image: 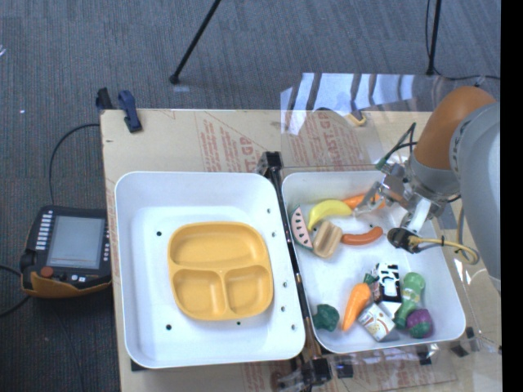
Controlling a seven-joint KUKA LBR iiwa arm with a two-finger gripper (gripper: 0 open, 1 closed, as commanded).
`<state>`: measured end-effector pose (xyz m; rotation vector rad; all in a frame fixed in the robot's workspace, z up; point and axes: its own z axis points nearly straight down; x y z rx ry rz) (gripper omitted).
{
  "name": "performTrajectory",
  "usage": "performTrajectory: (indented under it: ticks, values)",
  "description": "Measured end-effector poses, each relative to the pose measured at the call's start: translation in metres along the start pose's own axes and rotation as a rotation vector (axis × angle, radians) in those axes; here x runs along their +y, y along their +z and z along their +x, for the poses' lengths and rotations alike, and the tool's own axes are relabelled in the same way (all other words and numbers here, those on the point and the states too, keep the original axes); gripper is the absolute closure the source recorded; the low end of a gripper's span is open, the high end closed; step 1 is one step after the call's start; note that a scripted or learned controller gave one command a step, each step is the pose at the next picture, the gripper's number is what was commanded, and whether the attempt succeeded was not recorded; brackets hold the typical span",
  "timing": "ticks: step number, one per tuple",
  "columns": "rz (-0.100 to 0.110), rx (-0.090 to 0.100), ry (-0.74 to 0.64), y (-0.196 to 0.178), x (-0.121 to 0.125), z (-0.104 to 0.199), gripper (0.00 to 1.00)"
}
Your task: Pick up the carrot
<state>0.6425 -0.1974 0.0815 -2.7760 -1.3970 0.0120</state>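
The carrot (356,305) is orange with a green top. It lies tilted in the front part of the right bin (448,278), between a broccoli floret (326,318) and a small cup (376,323). My gripper (378,196) is low over the back of the same bin, well behind the carrot. A small orange piece (355,200) lies just to its left, touching or almost touching it. Nothing is visibly held.
The right bin also holds a banana (328,211), a watermelon slice (301,227), a bread slice (327,239), a sausage (362,236), a black-and-white carton (387,280), a green vegetable (413,288) and purple grapes (420,322). The left bin (139,219) holds a yellow divided plate (219,269).
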Motion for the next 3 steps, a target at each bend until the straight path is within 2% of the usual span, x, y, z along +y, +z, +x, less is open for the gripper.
performTrajectory:
  ticks: [1,2,3]
  values:
    - [0.0,-0.013,0.287,0.001,-0.005,0.001,0.0]
    - [-0.02,-0.005,0.549,0.0,-0.007,-0.008,0.0]
    - [-0.018,-0.003,0.674,0.001,-0.022,0.011,0.0]
